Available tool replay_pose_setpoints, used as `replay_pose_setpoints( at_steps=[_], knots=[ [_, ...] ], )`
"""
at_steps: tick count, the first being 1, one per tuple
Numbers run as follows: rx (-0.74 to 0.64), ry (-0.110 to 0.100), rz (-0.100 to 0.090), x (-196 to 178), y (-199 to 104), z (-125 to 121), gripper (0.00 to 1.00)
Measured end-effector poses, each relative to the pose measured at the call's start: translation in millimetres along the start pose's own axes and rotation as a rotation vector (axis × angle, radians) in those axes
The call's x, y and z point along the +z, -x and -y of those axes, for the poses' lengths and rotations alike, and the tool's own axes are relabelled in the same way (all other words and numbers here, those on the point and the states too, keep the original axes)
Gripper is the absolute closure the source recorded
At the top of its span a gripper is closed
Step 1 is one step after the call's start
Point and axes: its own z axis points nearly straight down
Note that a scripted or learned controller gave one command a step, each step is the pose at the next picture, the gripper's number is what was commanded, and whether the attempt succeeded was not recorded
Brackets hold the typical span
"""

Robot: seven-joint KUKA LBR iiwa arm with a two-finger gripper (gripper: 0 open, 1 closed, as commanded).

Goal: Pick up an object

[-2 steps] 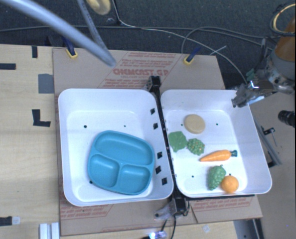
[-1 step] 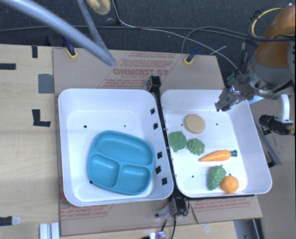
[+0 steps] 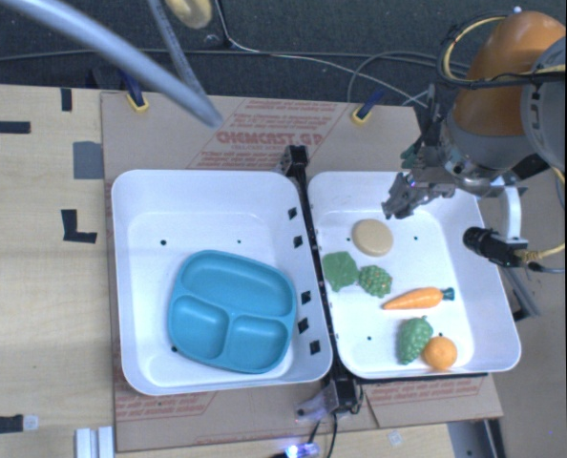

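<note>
**Arm over the right bin, nothing seen held**

The gripper [image 3: 400, 206] hangs above the right bin [image 3: 474, 351], just beside a beige disc [image 3: 372, 238]. Whether its jaws are spread cannot be told. Nearby lie a carrot [image 3: 415, 299] and an orange [image 3: 440, 353].

Pretty even, bright light overhead; the white bins [image 3: 131, 256] glare a bit, shadows stay soft, and the grey bar [image 3: 93, 36] above them is blurry.
</note>
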Motion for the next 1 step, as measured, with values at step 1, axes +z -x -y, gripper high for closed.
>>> replay_pose_setpoints(
  at_steps=[1],
  knots=[
    [-0.001, 0.000, 0.000, 3.0, -42.5, 6.0, 1.00]
  ],
)
